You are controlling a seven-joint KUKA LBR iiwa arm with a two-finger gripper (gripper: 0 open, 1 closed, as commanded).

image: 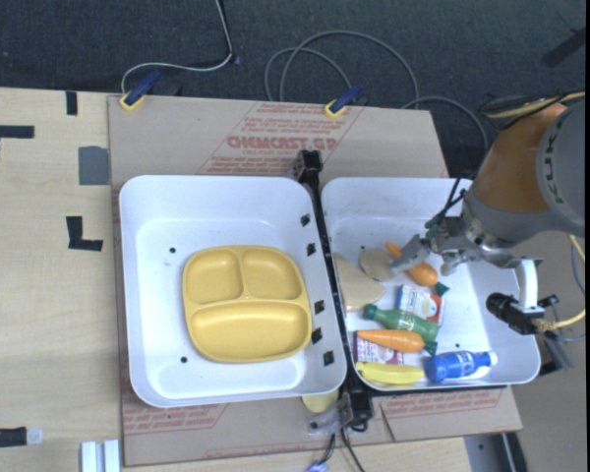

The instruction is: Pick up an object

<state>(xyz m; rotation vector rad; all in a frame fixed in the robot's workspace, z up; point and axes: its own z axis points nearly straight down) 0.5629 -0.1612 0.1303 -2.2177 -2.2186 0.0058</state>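
The gripper [425, 254] hangs low in the right bin [374, 200] beside a small orange toy [422, 274] — whether its fingers are apart I cannot tell; the left bin [147, 205] holds a yellow divided plate [246, 301].

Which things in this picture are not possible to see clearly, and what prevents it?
1. Gripper, camera view: its fingers are too small and blurred against the toys to tell if they are open or shut.
2. Small orange object by the gripper: contact cannot be judged.
3. Carton label: too small to read.
4. Pale cup below the bins: mostly hidden by the left bin rim.
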